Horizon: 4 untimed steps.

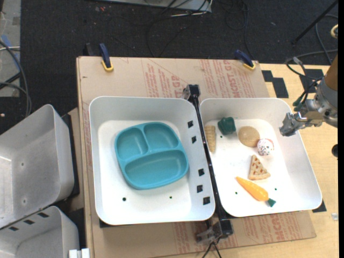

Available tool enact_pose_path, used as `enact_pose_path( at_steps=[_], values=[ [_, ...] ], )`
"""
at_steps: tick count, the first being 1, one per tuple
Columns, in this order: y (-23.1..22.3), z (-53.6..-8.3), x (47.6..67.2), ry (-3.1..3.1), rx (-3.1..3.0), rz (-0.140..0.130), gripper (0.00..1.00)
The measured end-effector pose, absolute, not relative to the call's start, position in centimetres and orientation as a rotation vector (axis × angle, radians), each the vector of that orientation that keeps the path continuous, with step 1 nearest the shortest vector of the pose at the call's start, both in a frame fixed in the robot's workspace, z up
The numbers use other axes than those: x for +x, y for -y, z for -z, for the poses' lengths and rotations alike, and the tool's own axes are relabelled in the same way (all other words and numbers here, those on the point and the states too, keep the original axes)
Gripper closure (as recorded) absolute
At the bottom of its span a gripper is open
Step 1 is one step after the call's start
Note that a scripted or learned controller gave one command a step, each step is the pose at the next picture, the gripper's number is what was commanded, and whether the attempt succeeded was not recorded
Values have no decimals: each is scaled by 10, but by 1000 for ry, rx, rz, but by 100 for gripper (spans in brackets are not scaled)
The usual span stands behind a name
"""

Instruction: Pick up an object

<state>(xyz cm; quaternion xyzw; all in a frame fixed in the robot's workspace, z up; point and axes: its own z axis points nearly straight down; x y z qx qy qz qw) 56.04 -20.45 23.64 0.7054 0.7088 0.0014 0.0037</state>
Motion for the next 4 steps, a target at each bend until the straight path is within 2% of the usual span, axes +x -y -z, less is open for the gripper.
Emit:
enact_pose_path(
  at_steps=[1,2,3,4],
  values=[
    [205,-269,562,-2223,2213,-2,100],
    [154,-255,564,-2231,2215,-1,100],
    [107,-244,554,-2232,2215,1,100],
    [49,-238,559,-2233,2214,-1,100]
  ],
)
